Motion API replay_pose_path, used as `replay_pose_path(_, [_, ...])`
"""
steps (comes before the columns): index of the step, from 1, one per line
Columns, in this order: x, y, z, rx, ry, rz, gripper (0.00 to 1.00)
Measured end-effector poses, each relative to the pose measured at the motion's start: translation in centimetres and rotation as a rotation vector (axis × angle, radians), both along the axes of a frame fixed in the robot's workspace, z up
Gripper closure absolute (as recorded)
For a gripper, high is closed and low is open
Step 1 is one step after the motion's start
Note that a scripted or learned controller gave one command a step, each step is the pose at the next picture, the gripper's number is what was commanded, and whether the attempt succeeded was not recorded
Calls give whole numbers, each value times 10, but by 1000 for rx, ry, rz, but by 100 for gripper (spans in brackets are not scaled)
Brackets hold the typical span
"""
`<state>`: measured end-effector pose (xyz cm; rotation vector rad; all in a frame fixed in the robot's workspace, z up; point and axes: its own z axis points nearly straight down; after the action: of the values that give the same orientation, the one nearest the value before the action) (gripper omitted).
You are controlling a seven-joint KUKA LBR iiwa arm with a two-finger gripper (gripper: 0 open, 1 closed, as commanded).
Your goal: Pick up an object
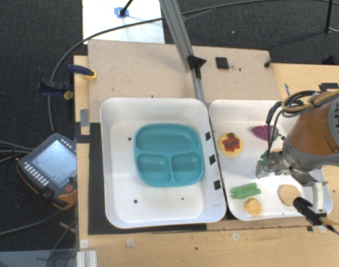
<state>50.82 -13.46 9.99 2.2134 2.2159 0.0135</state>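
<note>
1. You have two white bins side by side on the bench: the left bin [116, 204] and the right bin [222, 113].
2. In the left bin you see a teal divided plate [169, 153], lying flat near the bin's middle, with three compartments.
3. The arm [317, 135] comes in from the right and hangs over the right bin, its orange band above the grey wrist.
4. The gripper [265, 168] sits low over the middle of the right bin; you cannot tell from this view whether it is released or clenched, and nothing can be seen held in it.
5. The things to pick all lie in the right bin:
   - a small round pizza toy [231, 143] near the bin's left wall, towards the far side;
   - a purple piece [263, 131] just right of it, partly behind the cables;
   - a green piece [245, 191] on the near side, just below the gripper;
   - a yellow lump [252, 206] right beside the green piece, nearer the front rim;
   - a tan round piece [288, 193] to the right, close to the arm.
6. A teach pendant [49, 168] lies off the bench to the left.
</note>
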Motion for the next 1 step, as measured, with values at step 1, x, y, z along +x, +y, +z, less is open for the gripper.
replay_pose_path(1, [-1, -6, 45, -1, 9, 2, 100])
